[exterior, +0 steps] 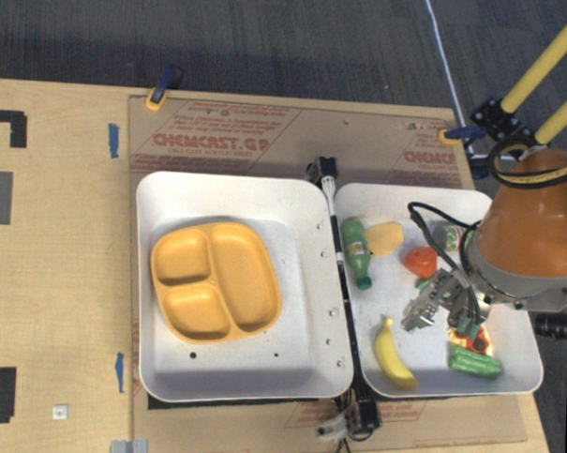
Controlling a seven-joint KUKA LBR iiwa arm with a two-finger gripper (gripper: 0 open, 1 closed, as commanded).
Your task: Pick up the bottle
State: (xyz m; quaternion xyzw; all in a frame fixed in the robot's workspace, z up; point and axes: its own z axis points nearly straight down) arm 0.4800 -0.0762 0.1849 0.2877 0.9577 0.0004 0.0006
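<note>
The bottle (355,251) is seen at ten o'clock from the gripper (441,310), whose state cannot be told.

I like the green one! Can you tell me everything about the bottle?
The bottle is small, green and shiny like plastic, with a lighter label band around its middle. It lies on its side in the right bin, close to the wall that meets the left bin, its narrow end pointing toward the banana. A pale yellow piece sits right beside it, maybe touching. The claw hovers apart from it, nearer the tomato.
</note>
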